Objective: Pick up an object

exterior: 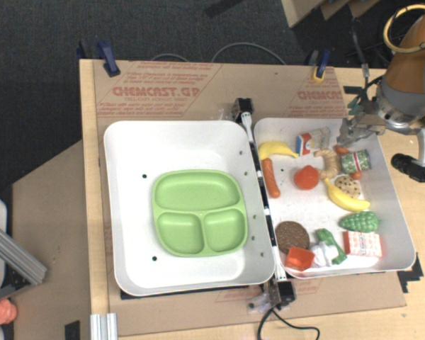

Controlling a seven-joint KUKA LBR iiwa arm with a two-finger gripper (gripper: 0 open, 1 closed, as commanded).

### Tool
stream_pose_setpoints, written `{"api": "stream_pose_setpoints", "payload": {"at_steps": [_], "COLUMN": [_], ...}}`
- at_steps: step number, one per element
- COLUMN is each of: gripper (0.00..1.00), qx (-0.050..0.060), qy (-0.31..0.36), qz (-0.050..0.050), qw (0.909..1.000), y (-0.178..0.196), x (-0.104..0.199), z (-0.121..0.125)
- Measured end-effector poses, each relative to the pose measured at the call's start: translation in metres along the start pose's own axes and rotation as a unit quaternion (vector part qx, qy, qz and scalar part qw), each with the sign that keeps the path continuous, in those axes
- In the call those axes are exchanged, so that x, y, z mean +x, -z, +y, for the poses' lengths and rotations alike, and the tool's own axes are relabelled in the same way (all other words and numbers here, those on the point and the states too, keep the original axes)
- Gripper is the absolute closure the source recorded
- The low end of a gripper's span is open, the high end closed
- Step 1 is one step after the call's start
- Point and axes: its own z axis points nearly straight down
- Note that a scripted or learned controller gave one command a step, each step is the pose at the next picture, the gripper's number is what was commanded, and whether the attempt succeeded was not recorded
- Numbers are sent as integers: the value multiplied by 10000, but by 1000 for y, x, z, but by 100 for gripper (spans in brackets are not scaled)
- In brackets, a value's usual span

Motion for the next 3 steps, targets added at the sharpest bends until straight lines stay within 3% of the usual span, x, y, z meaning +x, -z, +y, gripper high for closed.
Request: {"api": "stream_pose_setpoints", "payload": {"at_steps": [1, 2, 3], "gripper": [0, 0, 0], "qx": [28, 33, 54], "qy": [28, 20, 21], "qz": [21, 29, 40], "qw": [10000, 10000, 10000], "y": [-3, -61, -60], "x": [6, -19, 9], "z": [0, -31, -67]}}
